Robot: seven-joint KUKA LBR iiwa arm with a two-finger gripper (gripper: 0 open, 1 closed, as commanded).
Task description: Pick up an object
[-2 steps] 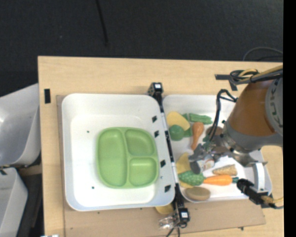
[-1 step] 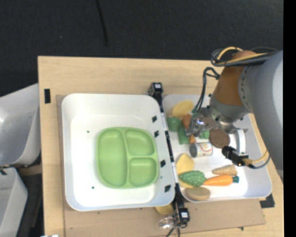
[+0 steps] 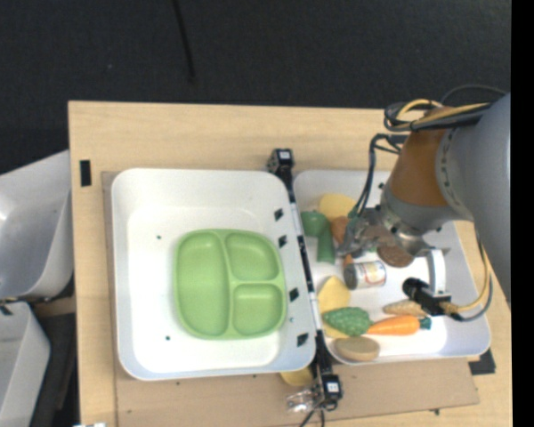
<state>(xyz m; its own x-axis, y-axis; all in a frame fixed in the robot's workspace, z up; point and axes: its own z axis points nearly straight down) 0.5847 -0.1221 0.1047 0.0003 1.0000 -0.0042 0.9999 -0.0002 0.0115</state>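
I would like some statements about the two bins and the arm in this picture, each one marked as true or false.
1. The green divided tray lies in the left bin. True.
2. The carrot lies in the left bin. False: it lies in the right bin, near its front edge.
3. The gripper is over the right bin. True.
4. The small can stands upright on the green divided tray. False: it lies on its side in the right bin, just below the gripper.
5. The green divided tray has three compartments. True.
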